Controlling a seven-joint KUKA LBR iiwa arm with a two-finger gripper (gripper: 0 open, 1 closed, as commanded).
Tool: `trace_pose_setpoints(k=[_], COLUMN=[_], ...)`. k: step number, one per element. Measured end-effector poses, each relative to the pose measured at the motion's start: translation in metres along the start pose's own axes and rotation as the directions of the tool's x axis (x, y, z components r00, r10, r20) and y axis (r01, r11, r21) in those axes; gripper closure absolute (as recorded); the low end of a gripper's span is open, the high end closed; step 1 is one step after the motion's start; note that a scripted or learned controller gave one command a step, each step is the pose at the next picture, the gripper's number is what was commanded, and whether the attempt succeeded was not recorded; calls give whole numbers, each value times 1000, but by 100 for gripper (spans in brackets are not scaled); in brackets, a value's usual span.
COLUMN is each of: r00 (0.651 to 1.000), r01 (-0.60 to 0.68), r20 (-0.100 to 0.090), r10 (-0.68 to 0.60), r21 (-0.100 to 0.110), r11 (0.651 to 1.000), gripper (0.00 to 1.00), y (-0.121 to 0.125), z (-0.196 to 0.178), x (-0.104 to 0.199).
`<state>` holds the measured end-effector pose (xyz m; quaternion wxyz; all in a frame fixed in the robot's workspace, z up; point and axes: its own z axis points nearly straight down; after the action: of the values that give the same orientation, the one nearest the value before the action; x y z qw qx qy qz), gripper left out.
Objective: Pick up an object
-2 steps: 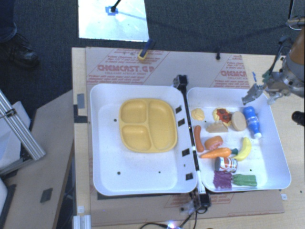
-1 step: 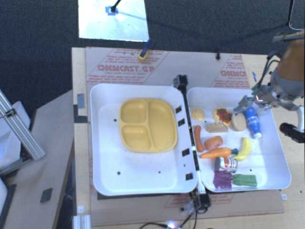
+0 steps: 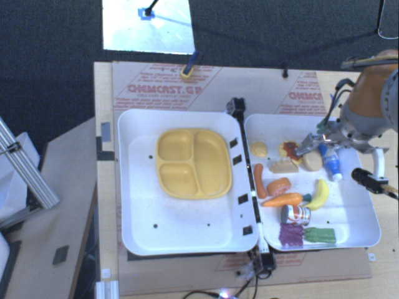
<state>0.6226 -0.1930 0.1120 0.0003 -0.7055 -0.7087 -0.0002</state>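
The right bin (image 3: 365,220) holds several toy foods. A small yellow piece (image 3: 259,148), a red piece (image 3: 290,149), a beige slice (image 3: 283,166) and a round tan piece (image 3: 312,161) lie near its back. A blue bottle (image 3: 332,165) sits to their right. Toward the front are a banana (image 3: 320,194), a salmon sausage (image 3: 278,185), a carrot (image 3: 283,199), a can (image 3: 295,214), purple grapes (image 3: 290,234) and a green vegetable (image 3: 319,234). My gripper (image 3: 310,145) reaches in from the right, low over the back of this bin, just above the tan piece and beside the red piece.
The left bin (image 3: 140,229) carries a yellow divided plate (image 3: 193,162). A black-clipped divider (image 3: 246,173) separates the two bins. A thin orange stick (image 3: 258,179) lies along the right bin's left wall. The grey arm with its orange band (image 3: 377,61) overhangs the right bin's back right corner.
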Motion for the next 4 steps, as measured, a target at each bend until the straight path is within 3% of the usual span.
trace_pose_setpoints(k=[1,2,4], r00=[1000,1000,1000], r01=[5,4,-2], r20=[-13,-2,2], r10=[-5,-4,2], r21=[-5,-13,-6], r11=[1000,1000,1000], gripper=[0,100,100], y=[5,6,0], z=[24,11,-86], x=[8,3,11])
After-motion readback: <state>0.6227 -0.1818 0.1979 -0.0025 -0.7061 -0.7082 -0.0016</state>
